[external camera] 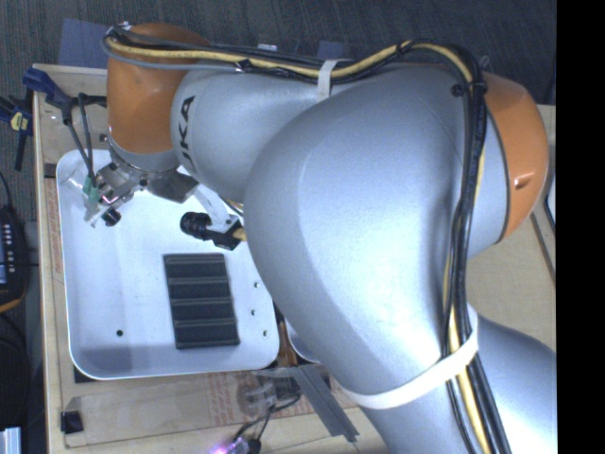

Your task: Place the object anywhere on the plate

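Hand (pixel 102 197) hangs over the far left corner of the left bin (pixel 71 282); whether it is wide or narrow I cannot tell. Nearer the camera, a dark ribbed block (pixel 200 300) lies flat on the bin floor, well apart from the hand.

The grey arm (pixel 378 225) fills the frame from three o'clock, its orange band (pixel 142 93) ending at eleven o'clock. Below that band the gripper (pixel 102 201) hangs over the upper left corner of the left white bin (pixel 85 339). A dark ribbed rectangular plate (pixel 200 300) lies flat in that bin, toward six o'clock from the gripper and well apart from it. The bin rests on a wooden surface (pixel 189 400).
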Available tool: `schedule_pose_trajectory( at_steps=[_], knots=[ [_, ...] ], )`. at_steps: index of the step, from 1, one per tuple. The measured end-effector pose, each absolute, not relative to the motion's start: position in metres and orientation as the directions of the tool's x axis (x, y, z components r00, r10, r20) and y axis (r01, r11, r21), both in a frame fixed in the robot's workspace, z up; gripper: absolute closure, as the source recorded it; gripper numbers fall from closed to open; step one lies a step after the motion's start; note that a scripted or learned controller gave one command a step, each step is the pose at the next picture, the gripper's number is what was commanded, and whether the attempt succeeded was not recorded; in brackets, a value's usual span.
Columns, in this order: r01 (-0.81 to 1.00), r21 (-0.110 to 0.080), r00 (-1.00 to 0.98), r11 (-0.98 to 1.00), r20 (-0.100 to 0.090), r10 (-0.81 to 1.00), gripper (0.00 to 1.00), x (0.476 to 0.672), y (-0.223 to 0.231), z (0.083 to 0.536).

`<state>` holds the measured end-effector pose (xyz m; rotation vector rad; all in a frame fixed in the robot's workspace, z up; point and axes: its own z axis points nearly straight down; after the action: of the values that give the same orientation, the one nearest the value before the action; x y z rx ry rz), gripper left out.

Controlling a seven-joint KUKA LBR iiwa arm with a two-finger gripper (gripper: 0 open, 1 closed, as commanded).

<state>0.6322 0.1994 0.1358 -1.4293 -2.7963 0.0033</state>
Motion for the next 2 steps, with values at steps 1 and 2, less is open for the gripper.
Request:
schedule_pose_trajectory(
  at_steps=[1,2],
  knots=[
    [0.583,-0.003,-0.812,0.812,0.002,0.583,1.00,0.578,0.142,0.132],
    [0.604,-0.005,-0.797,0.797,-0.004,0.604,1.00,0.478,0.210,0.101]
  ],
)
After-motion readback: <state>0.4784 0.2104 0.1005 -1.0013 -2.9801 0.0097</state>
